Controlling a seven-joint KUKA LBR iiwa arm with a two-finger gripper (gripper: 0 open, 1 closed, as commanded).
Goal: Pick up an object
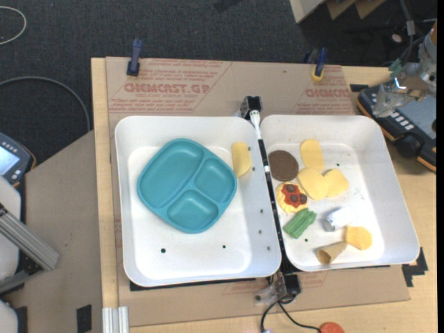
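Toy food clustered in the right bin (388,186), brown disc (283,164), yellow pieces (322,182), pizza slice (292,197), green piece (299,223), cone (331,252), small grey item (335,218) hard to identify, left bin (132,186) with teal plate (186,184), yellow piece (241,159) beside it, arm part (409,82) cut off at right edge, hand state cannot be told.

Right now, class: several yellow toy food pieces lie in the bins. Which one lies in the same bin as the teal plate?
The pale yellow piece in the left bin, beside the teal plate. All other yellow pieces lie in the right bin.
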